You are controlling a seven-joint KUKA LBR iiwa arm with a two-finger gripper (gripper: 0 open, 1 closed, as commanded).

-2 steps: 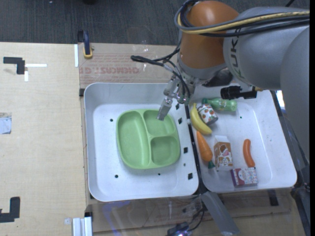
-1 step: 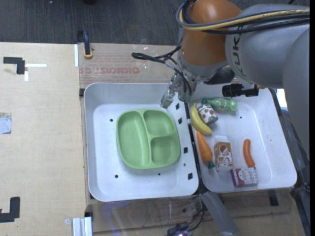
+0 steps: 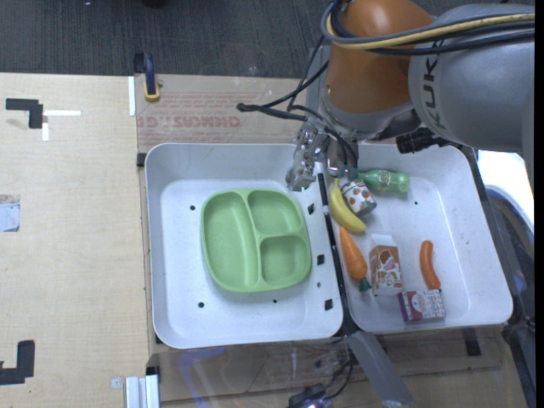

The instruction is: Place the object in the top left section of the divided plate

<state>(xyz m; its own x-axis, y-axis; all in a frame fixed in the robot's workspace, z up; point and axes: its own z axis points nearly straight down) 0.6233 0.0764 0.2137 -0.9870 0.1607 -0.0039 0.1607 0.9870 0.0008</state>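
A green divided plate (image 3: 253, 238) with three sections lies in the left white bin (image 3: 178, 313); nothing rests in its sections. My gripper (image 3: 308, 167) hangs over the ridge between the two bins, just above the plate's upper right corner. Nothing shows between its fingers. Just right of the gripper, in the right bin (image 3: 476, 253), lie a yellow banana (image 3: 344, 212) and a small red-and-white can (image 3: 360, 196). A green bottle (image 3: 384, 179) lies behind them.
Further down the right bin are a carrot (image 3: 353, 257), a small juice carton (image 3: 385, 268), a red sausage (image 3: 429, 264) and a maroon box (image 3: 422, 305). A cardboard sheet lies behind the bins. The wooden bench stretches to the left.
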